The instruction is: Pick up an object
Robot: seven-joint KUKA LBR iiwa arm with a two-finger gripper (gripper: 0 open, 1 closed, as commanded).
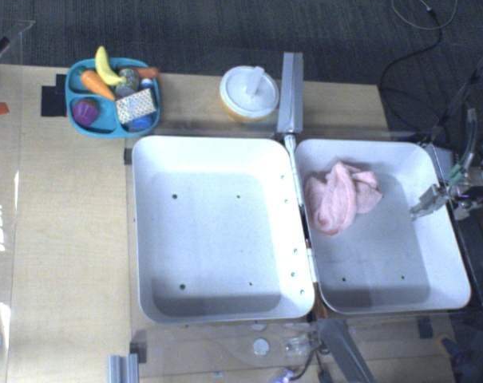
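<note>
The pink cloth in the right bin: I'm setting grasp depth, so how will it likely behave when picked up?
The pink cloth lies crumpled in soft folds, so it will probably be floppy and drape or unfurl when lifted. It looks light for its bulk. A pinch on one fold may lift only part at first, the rest dragging over the right bin.

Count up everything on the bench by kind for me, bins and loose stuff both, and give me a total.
White bins: 2, the left bin and the right bin
Pink cloths: 1, the pink cloth bunched in the right bin
Blue trays of toy food: 1, the blue tray behind the left bin
Lidded white cups: 1, the white cup
Total: 5
</note>
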